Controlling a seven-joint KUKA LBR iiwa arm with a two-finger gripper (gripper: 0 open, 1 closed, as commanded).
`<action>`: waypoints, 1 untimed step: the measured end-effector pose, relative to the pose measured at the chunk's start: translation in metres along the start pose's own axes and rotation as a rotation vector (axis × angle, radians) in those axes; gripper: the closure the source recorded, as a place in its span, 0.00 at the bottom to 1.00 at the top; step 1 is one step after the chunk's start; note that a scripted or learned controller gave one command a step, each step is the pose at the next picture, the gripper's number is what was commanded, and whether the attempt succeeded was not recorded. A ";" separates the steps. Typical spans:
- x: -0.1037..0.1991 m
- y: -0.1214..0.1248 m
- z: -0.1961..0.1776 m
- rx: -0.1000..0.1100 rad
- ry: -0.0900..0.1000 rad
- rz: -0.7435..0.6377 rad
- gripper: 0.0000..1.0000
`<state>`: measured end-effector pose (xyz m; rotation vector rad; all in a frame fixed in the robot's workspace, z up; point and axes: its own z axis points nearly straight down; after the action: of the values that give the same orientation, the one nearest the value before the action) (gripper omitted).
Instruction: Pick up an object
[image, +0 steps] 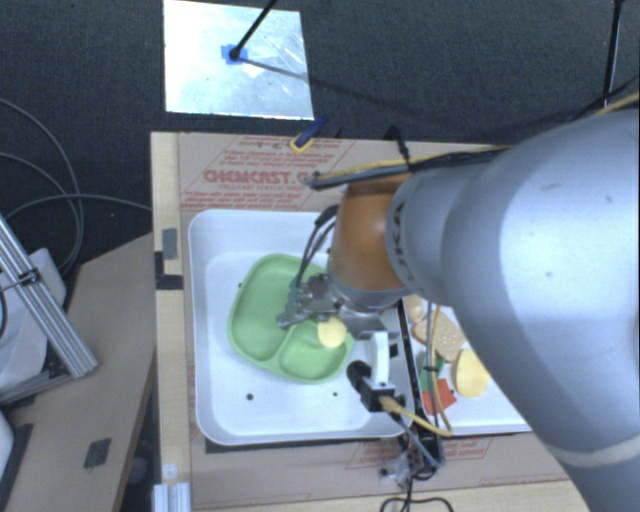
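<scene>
- The grey arm (530, 270) takes up the whole right side of the scene, sweeping in from the right and dropping down over the bins, with its orange band (362, 235) sitting just above the wrist.
- Under everything lies a brown cardboard sheet (260, 165) with red print, on which the bins rest.
- The left white bin (215, 330) is the one I can see best; its near rim and left wall are bare.
- A green divided dish (262, 315) lies in that bin, tilted a bit, towards its middle.
- The right bin (490, 415) is mostly hidden by the arm; a few yellow, pale and red items (455, 365) peek out of it.
- The gripper (305, 308) hangs over the right part of the green dish, low down; I cannot tell how it is set.
- A small pale yellow ball (331, 333) sits on the dish's right edge, just beside the gripper and below the wrist.
- A shiny foil square (238, 58) lies on the dark floor beyond the bench.
</scene>
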<state>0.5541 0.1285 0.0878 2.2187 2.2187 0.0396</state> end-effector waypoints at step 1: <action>-0.082 0.054 -0.104 0.005 -0.018 0.005 0.00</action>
<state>0.6060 0.0450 0.1919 2.2179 2.2069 0.0140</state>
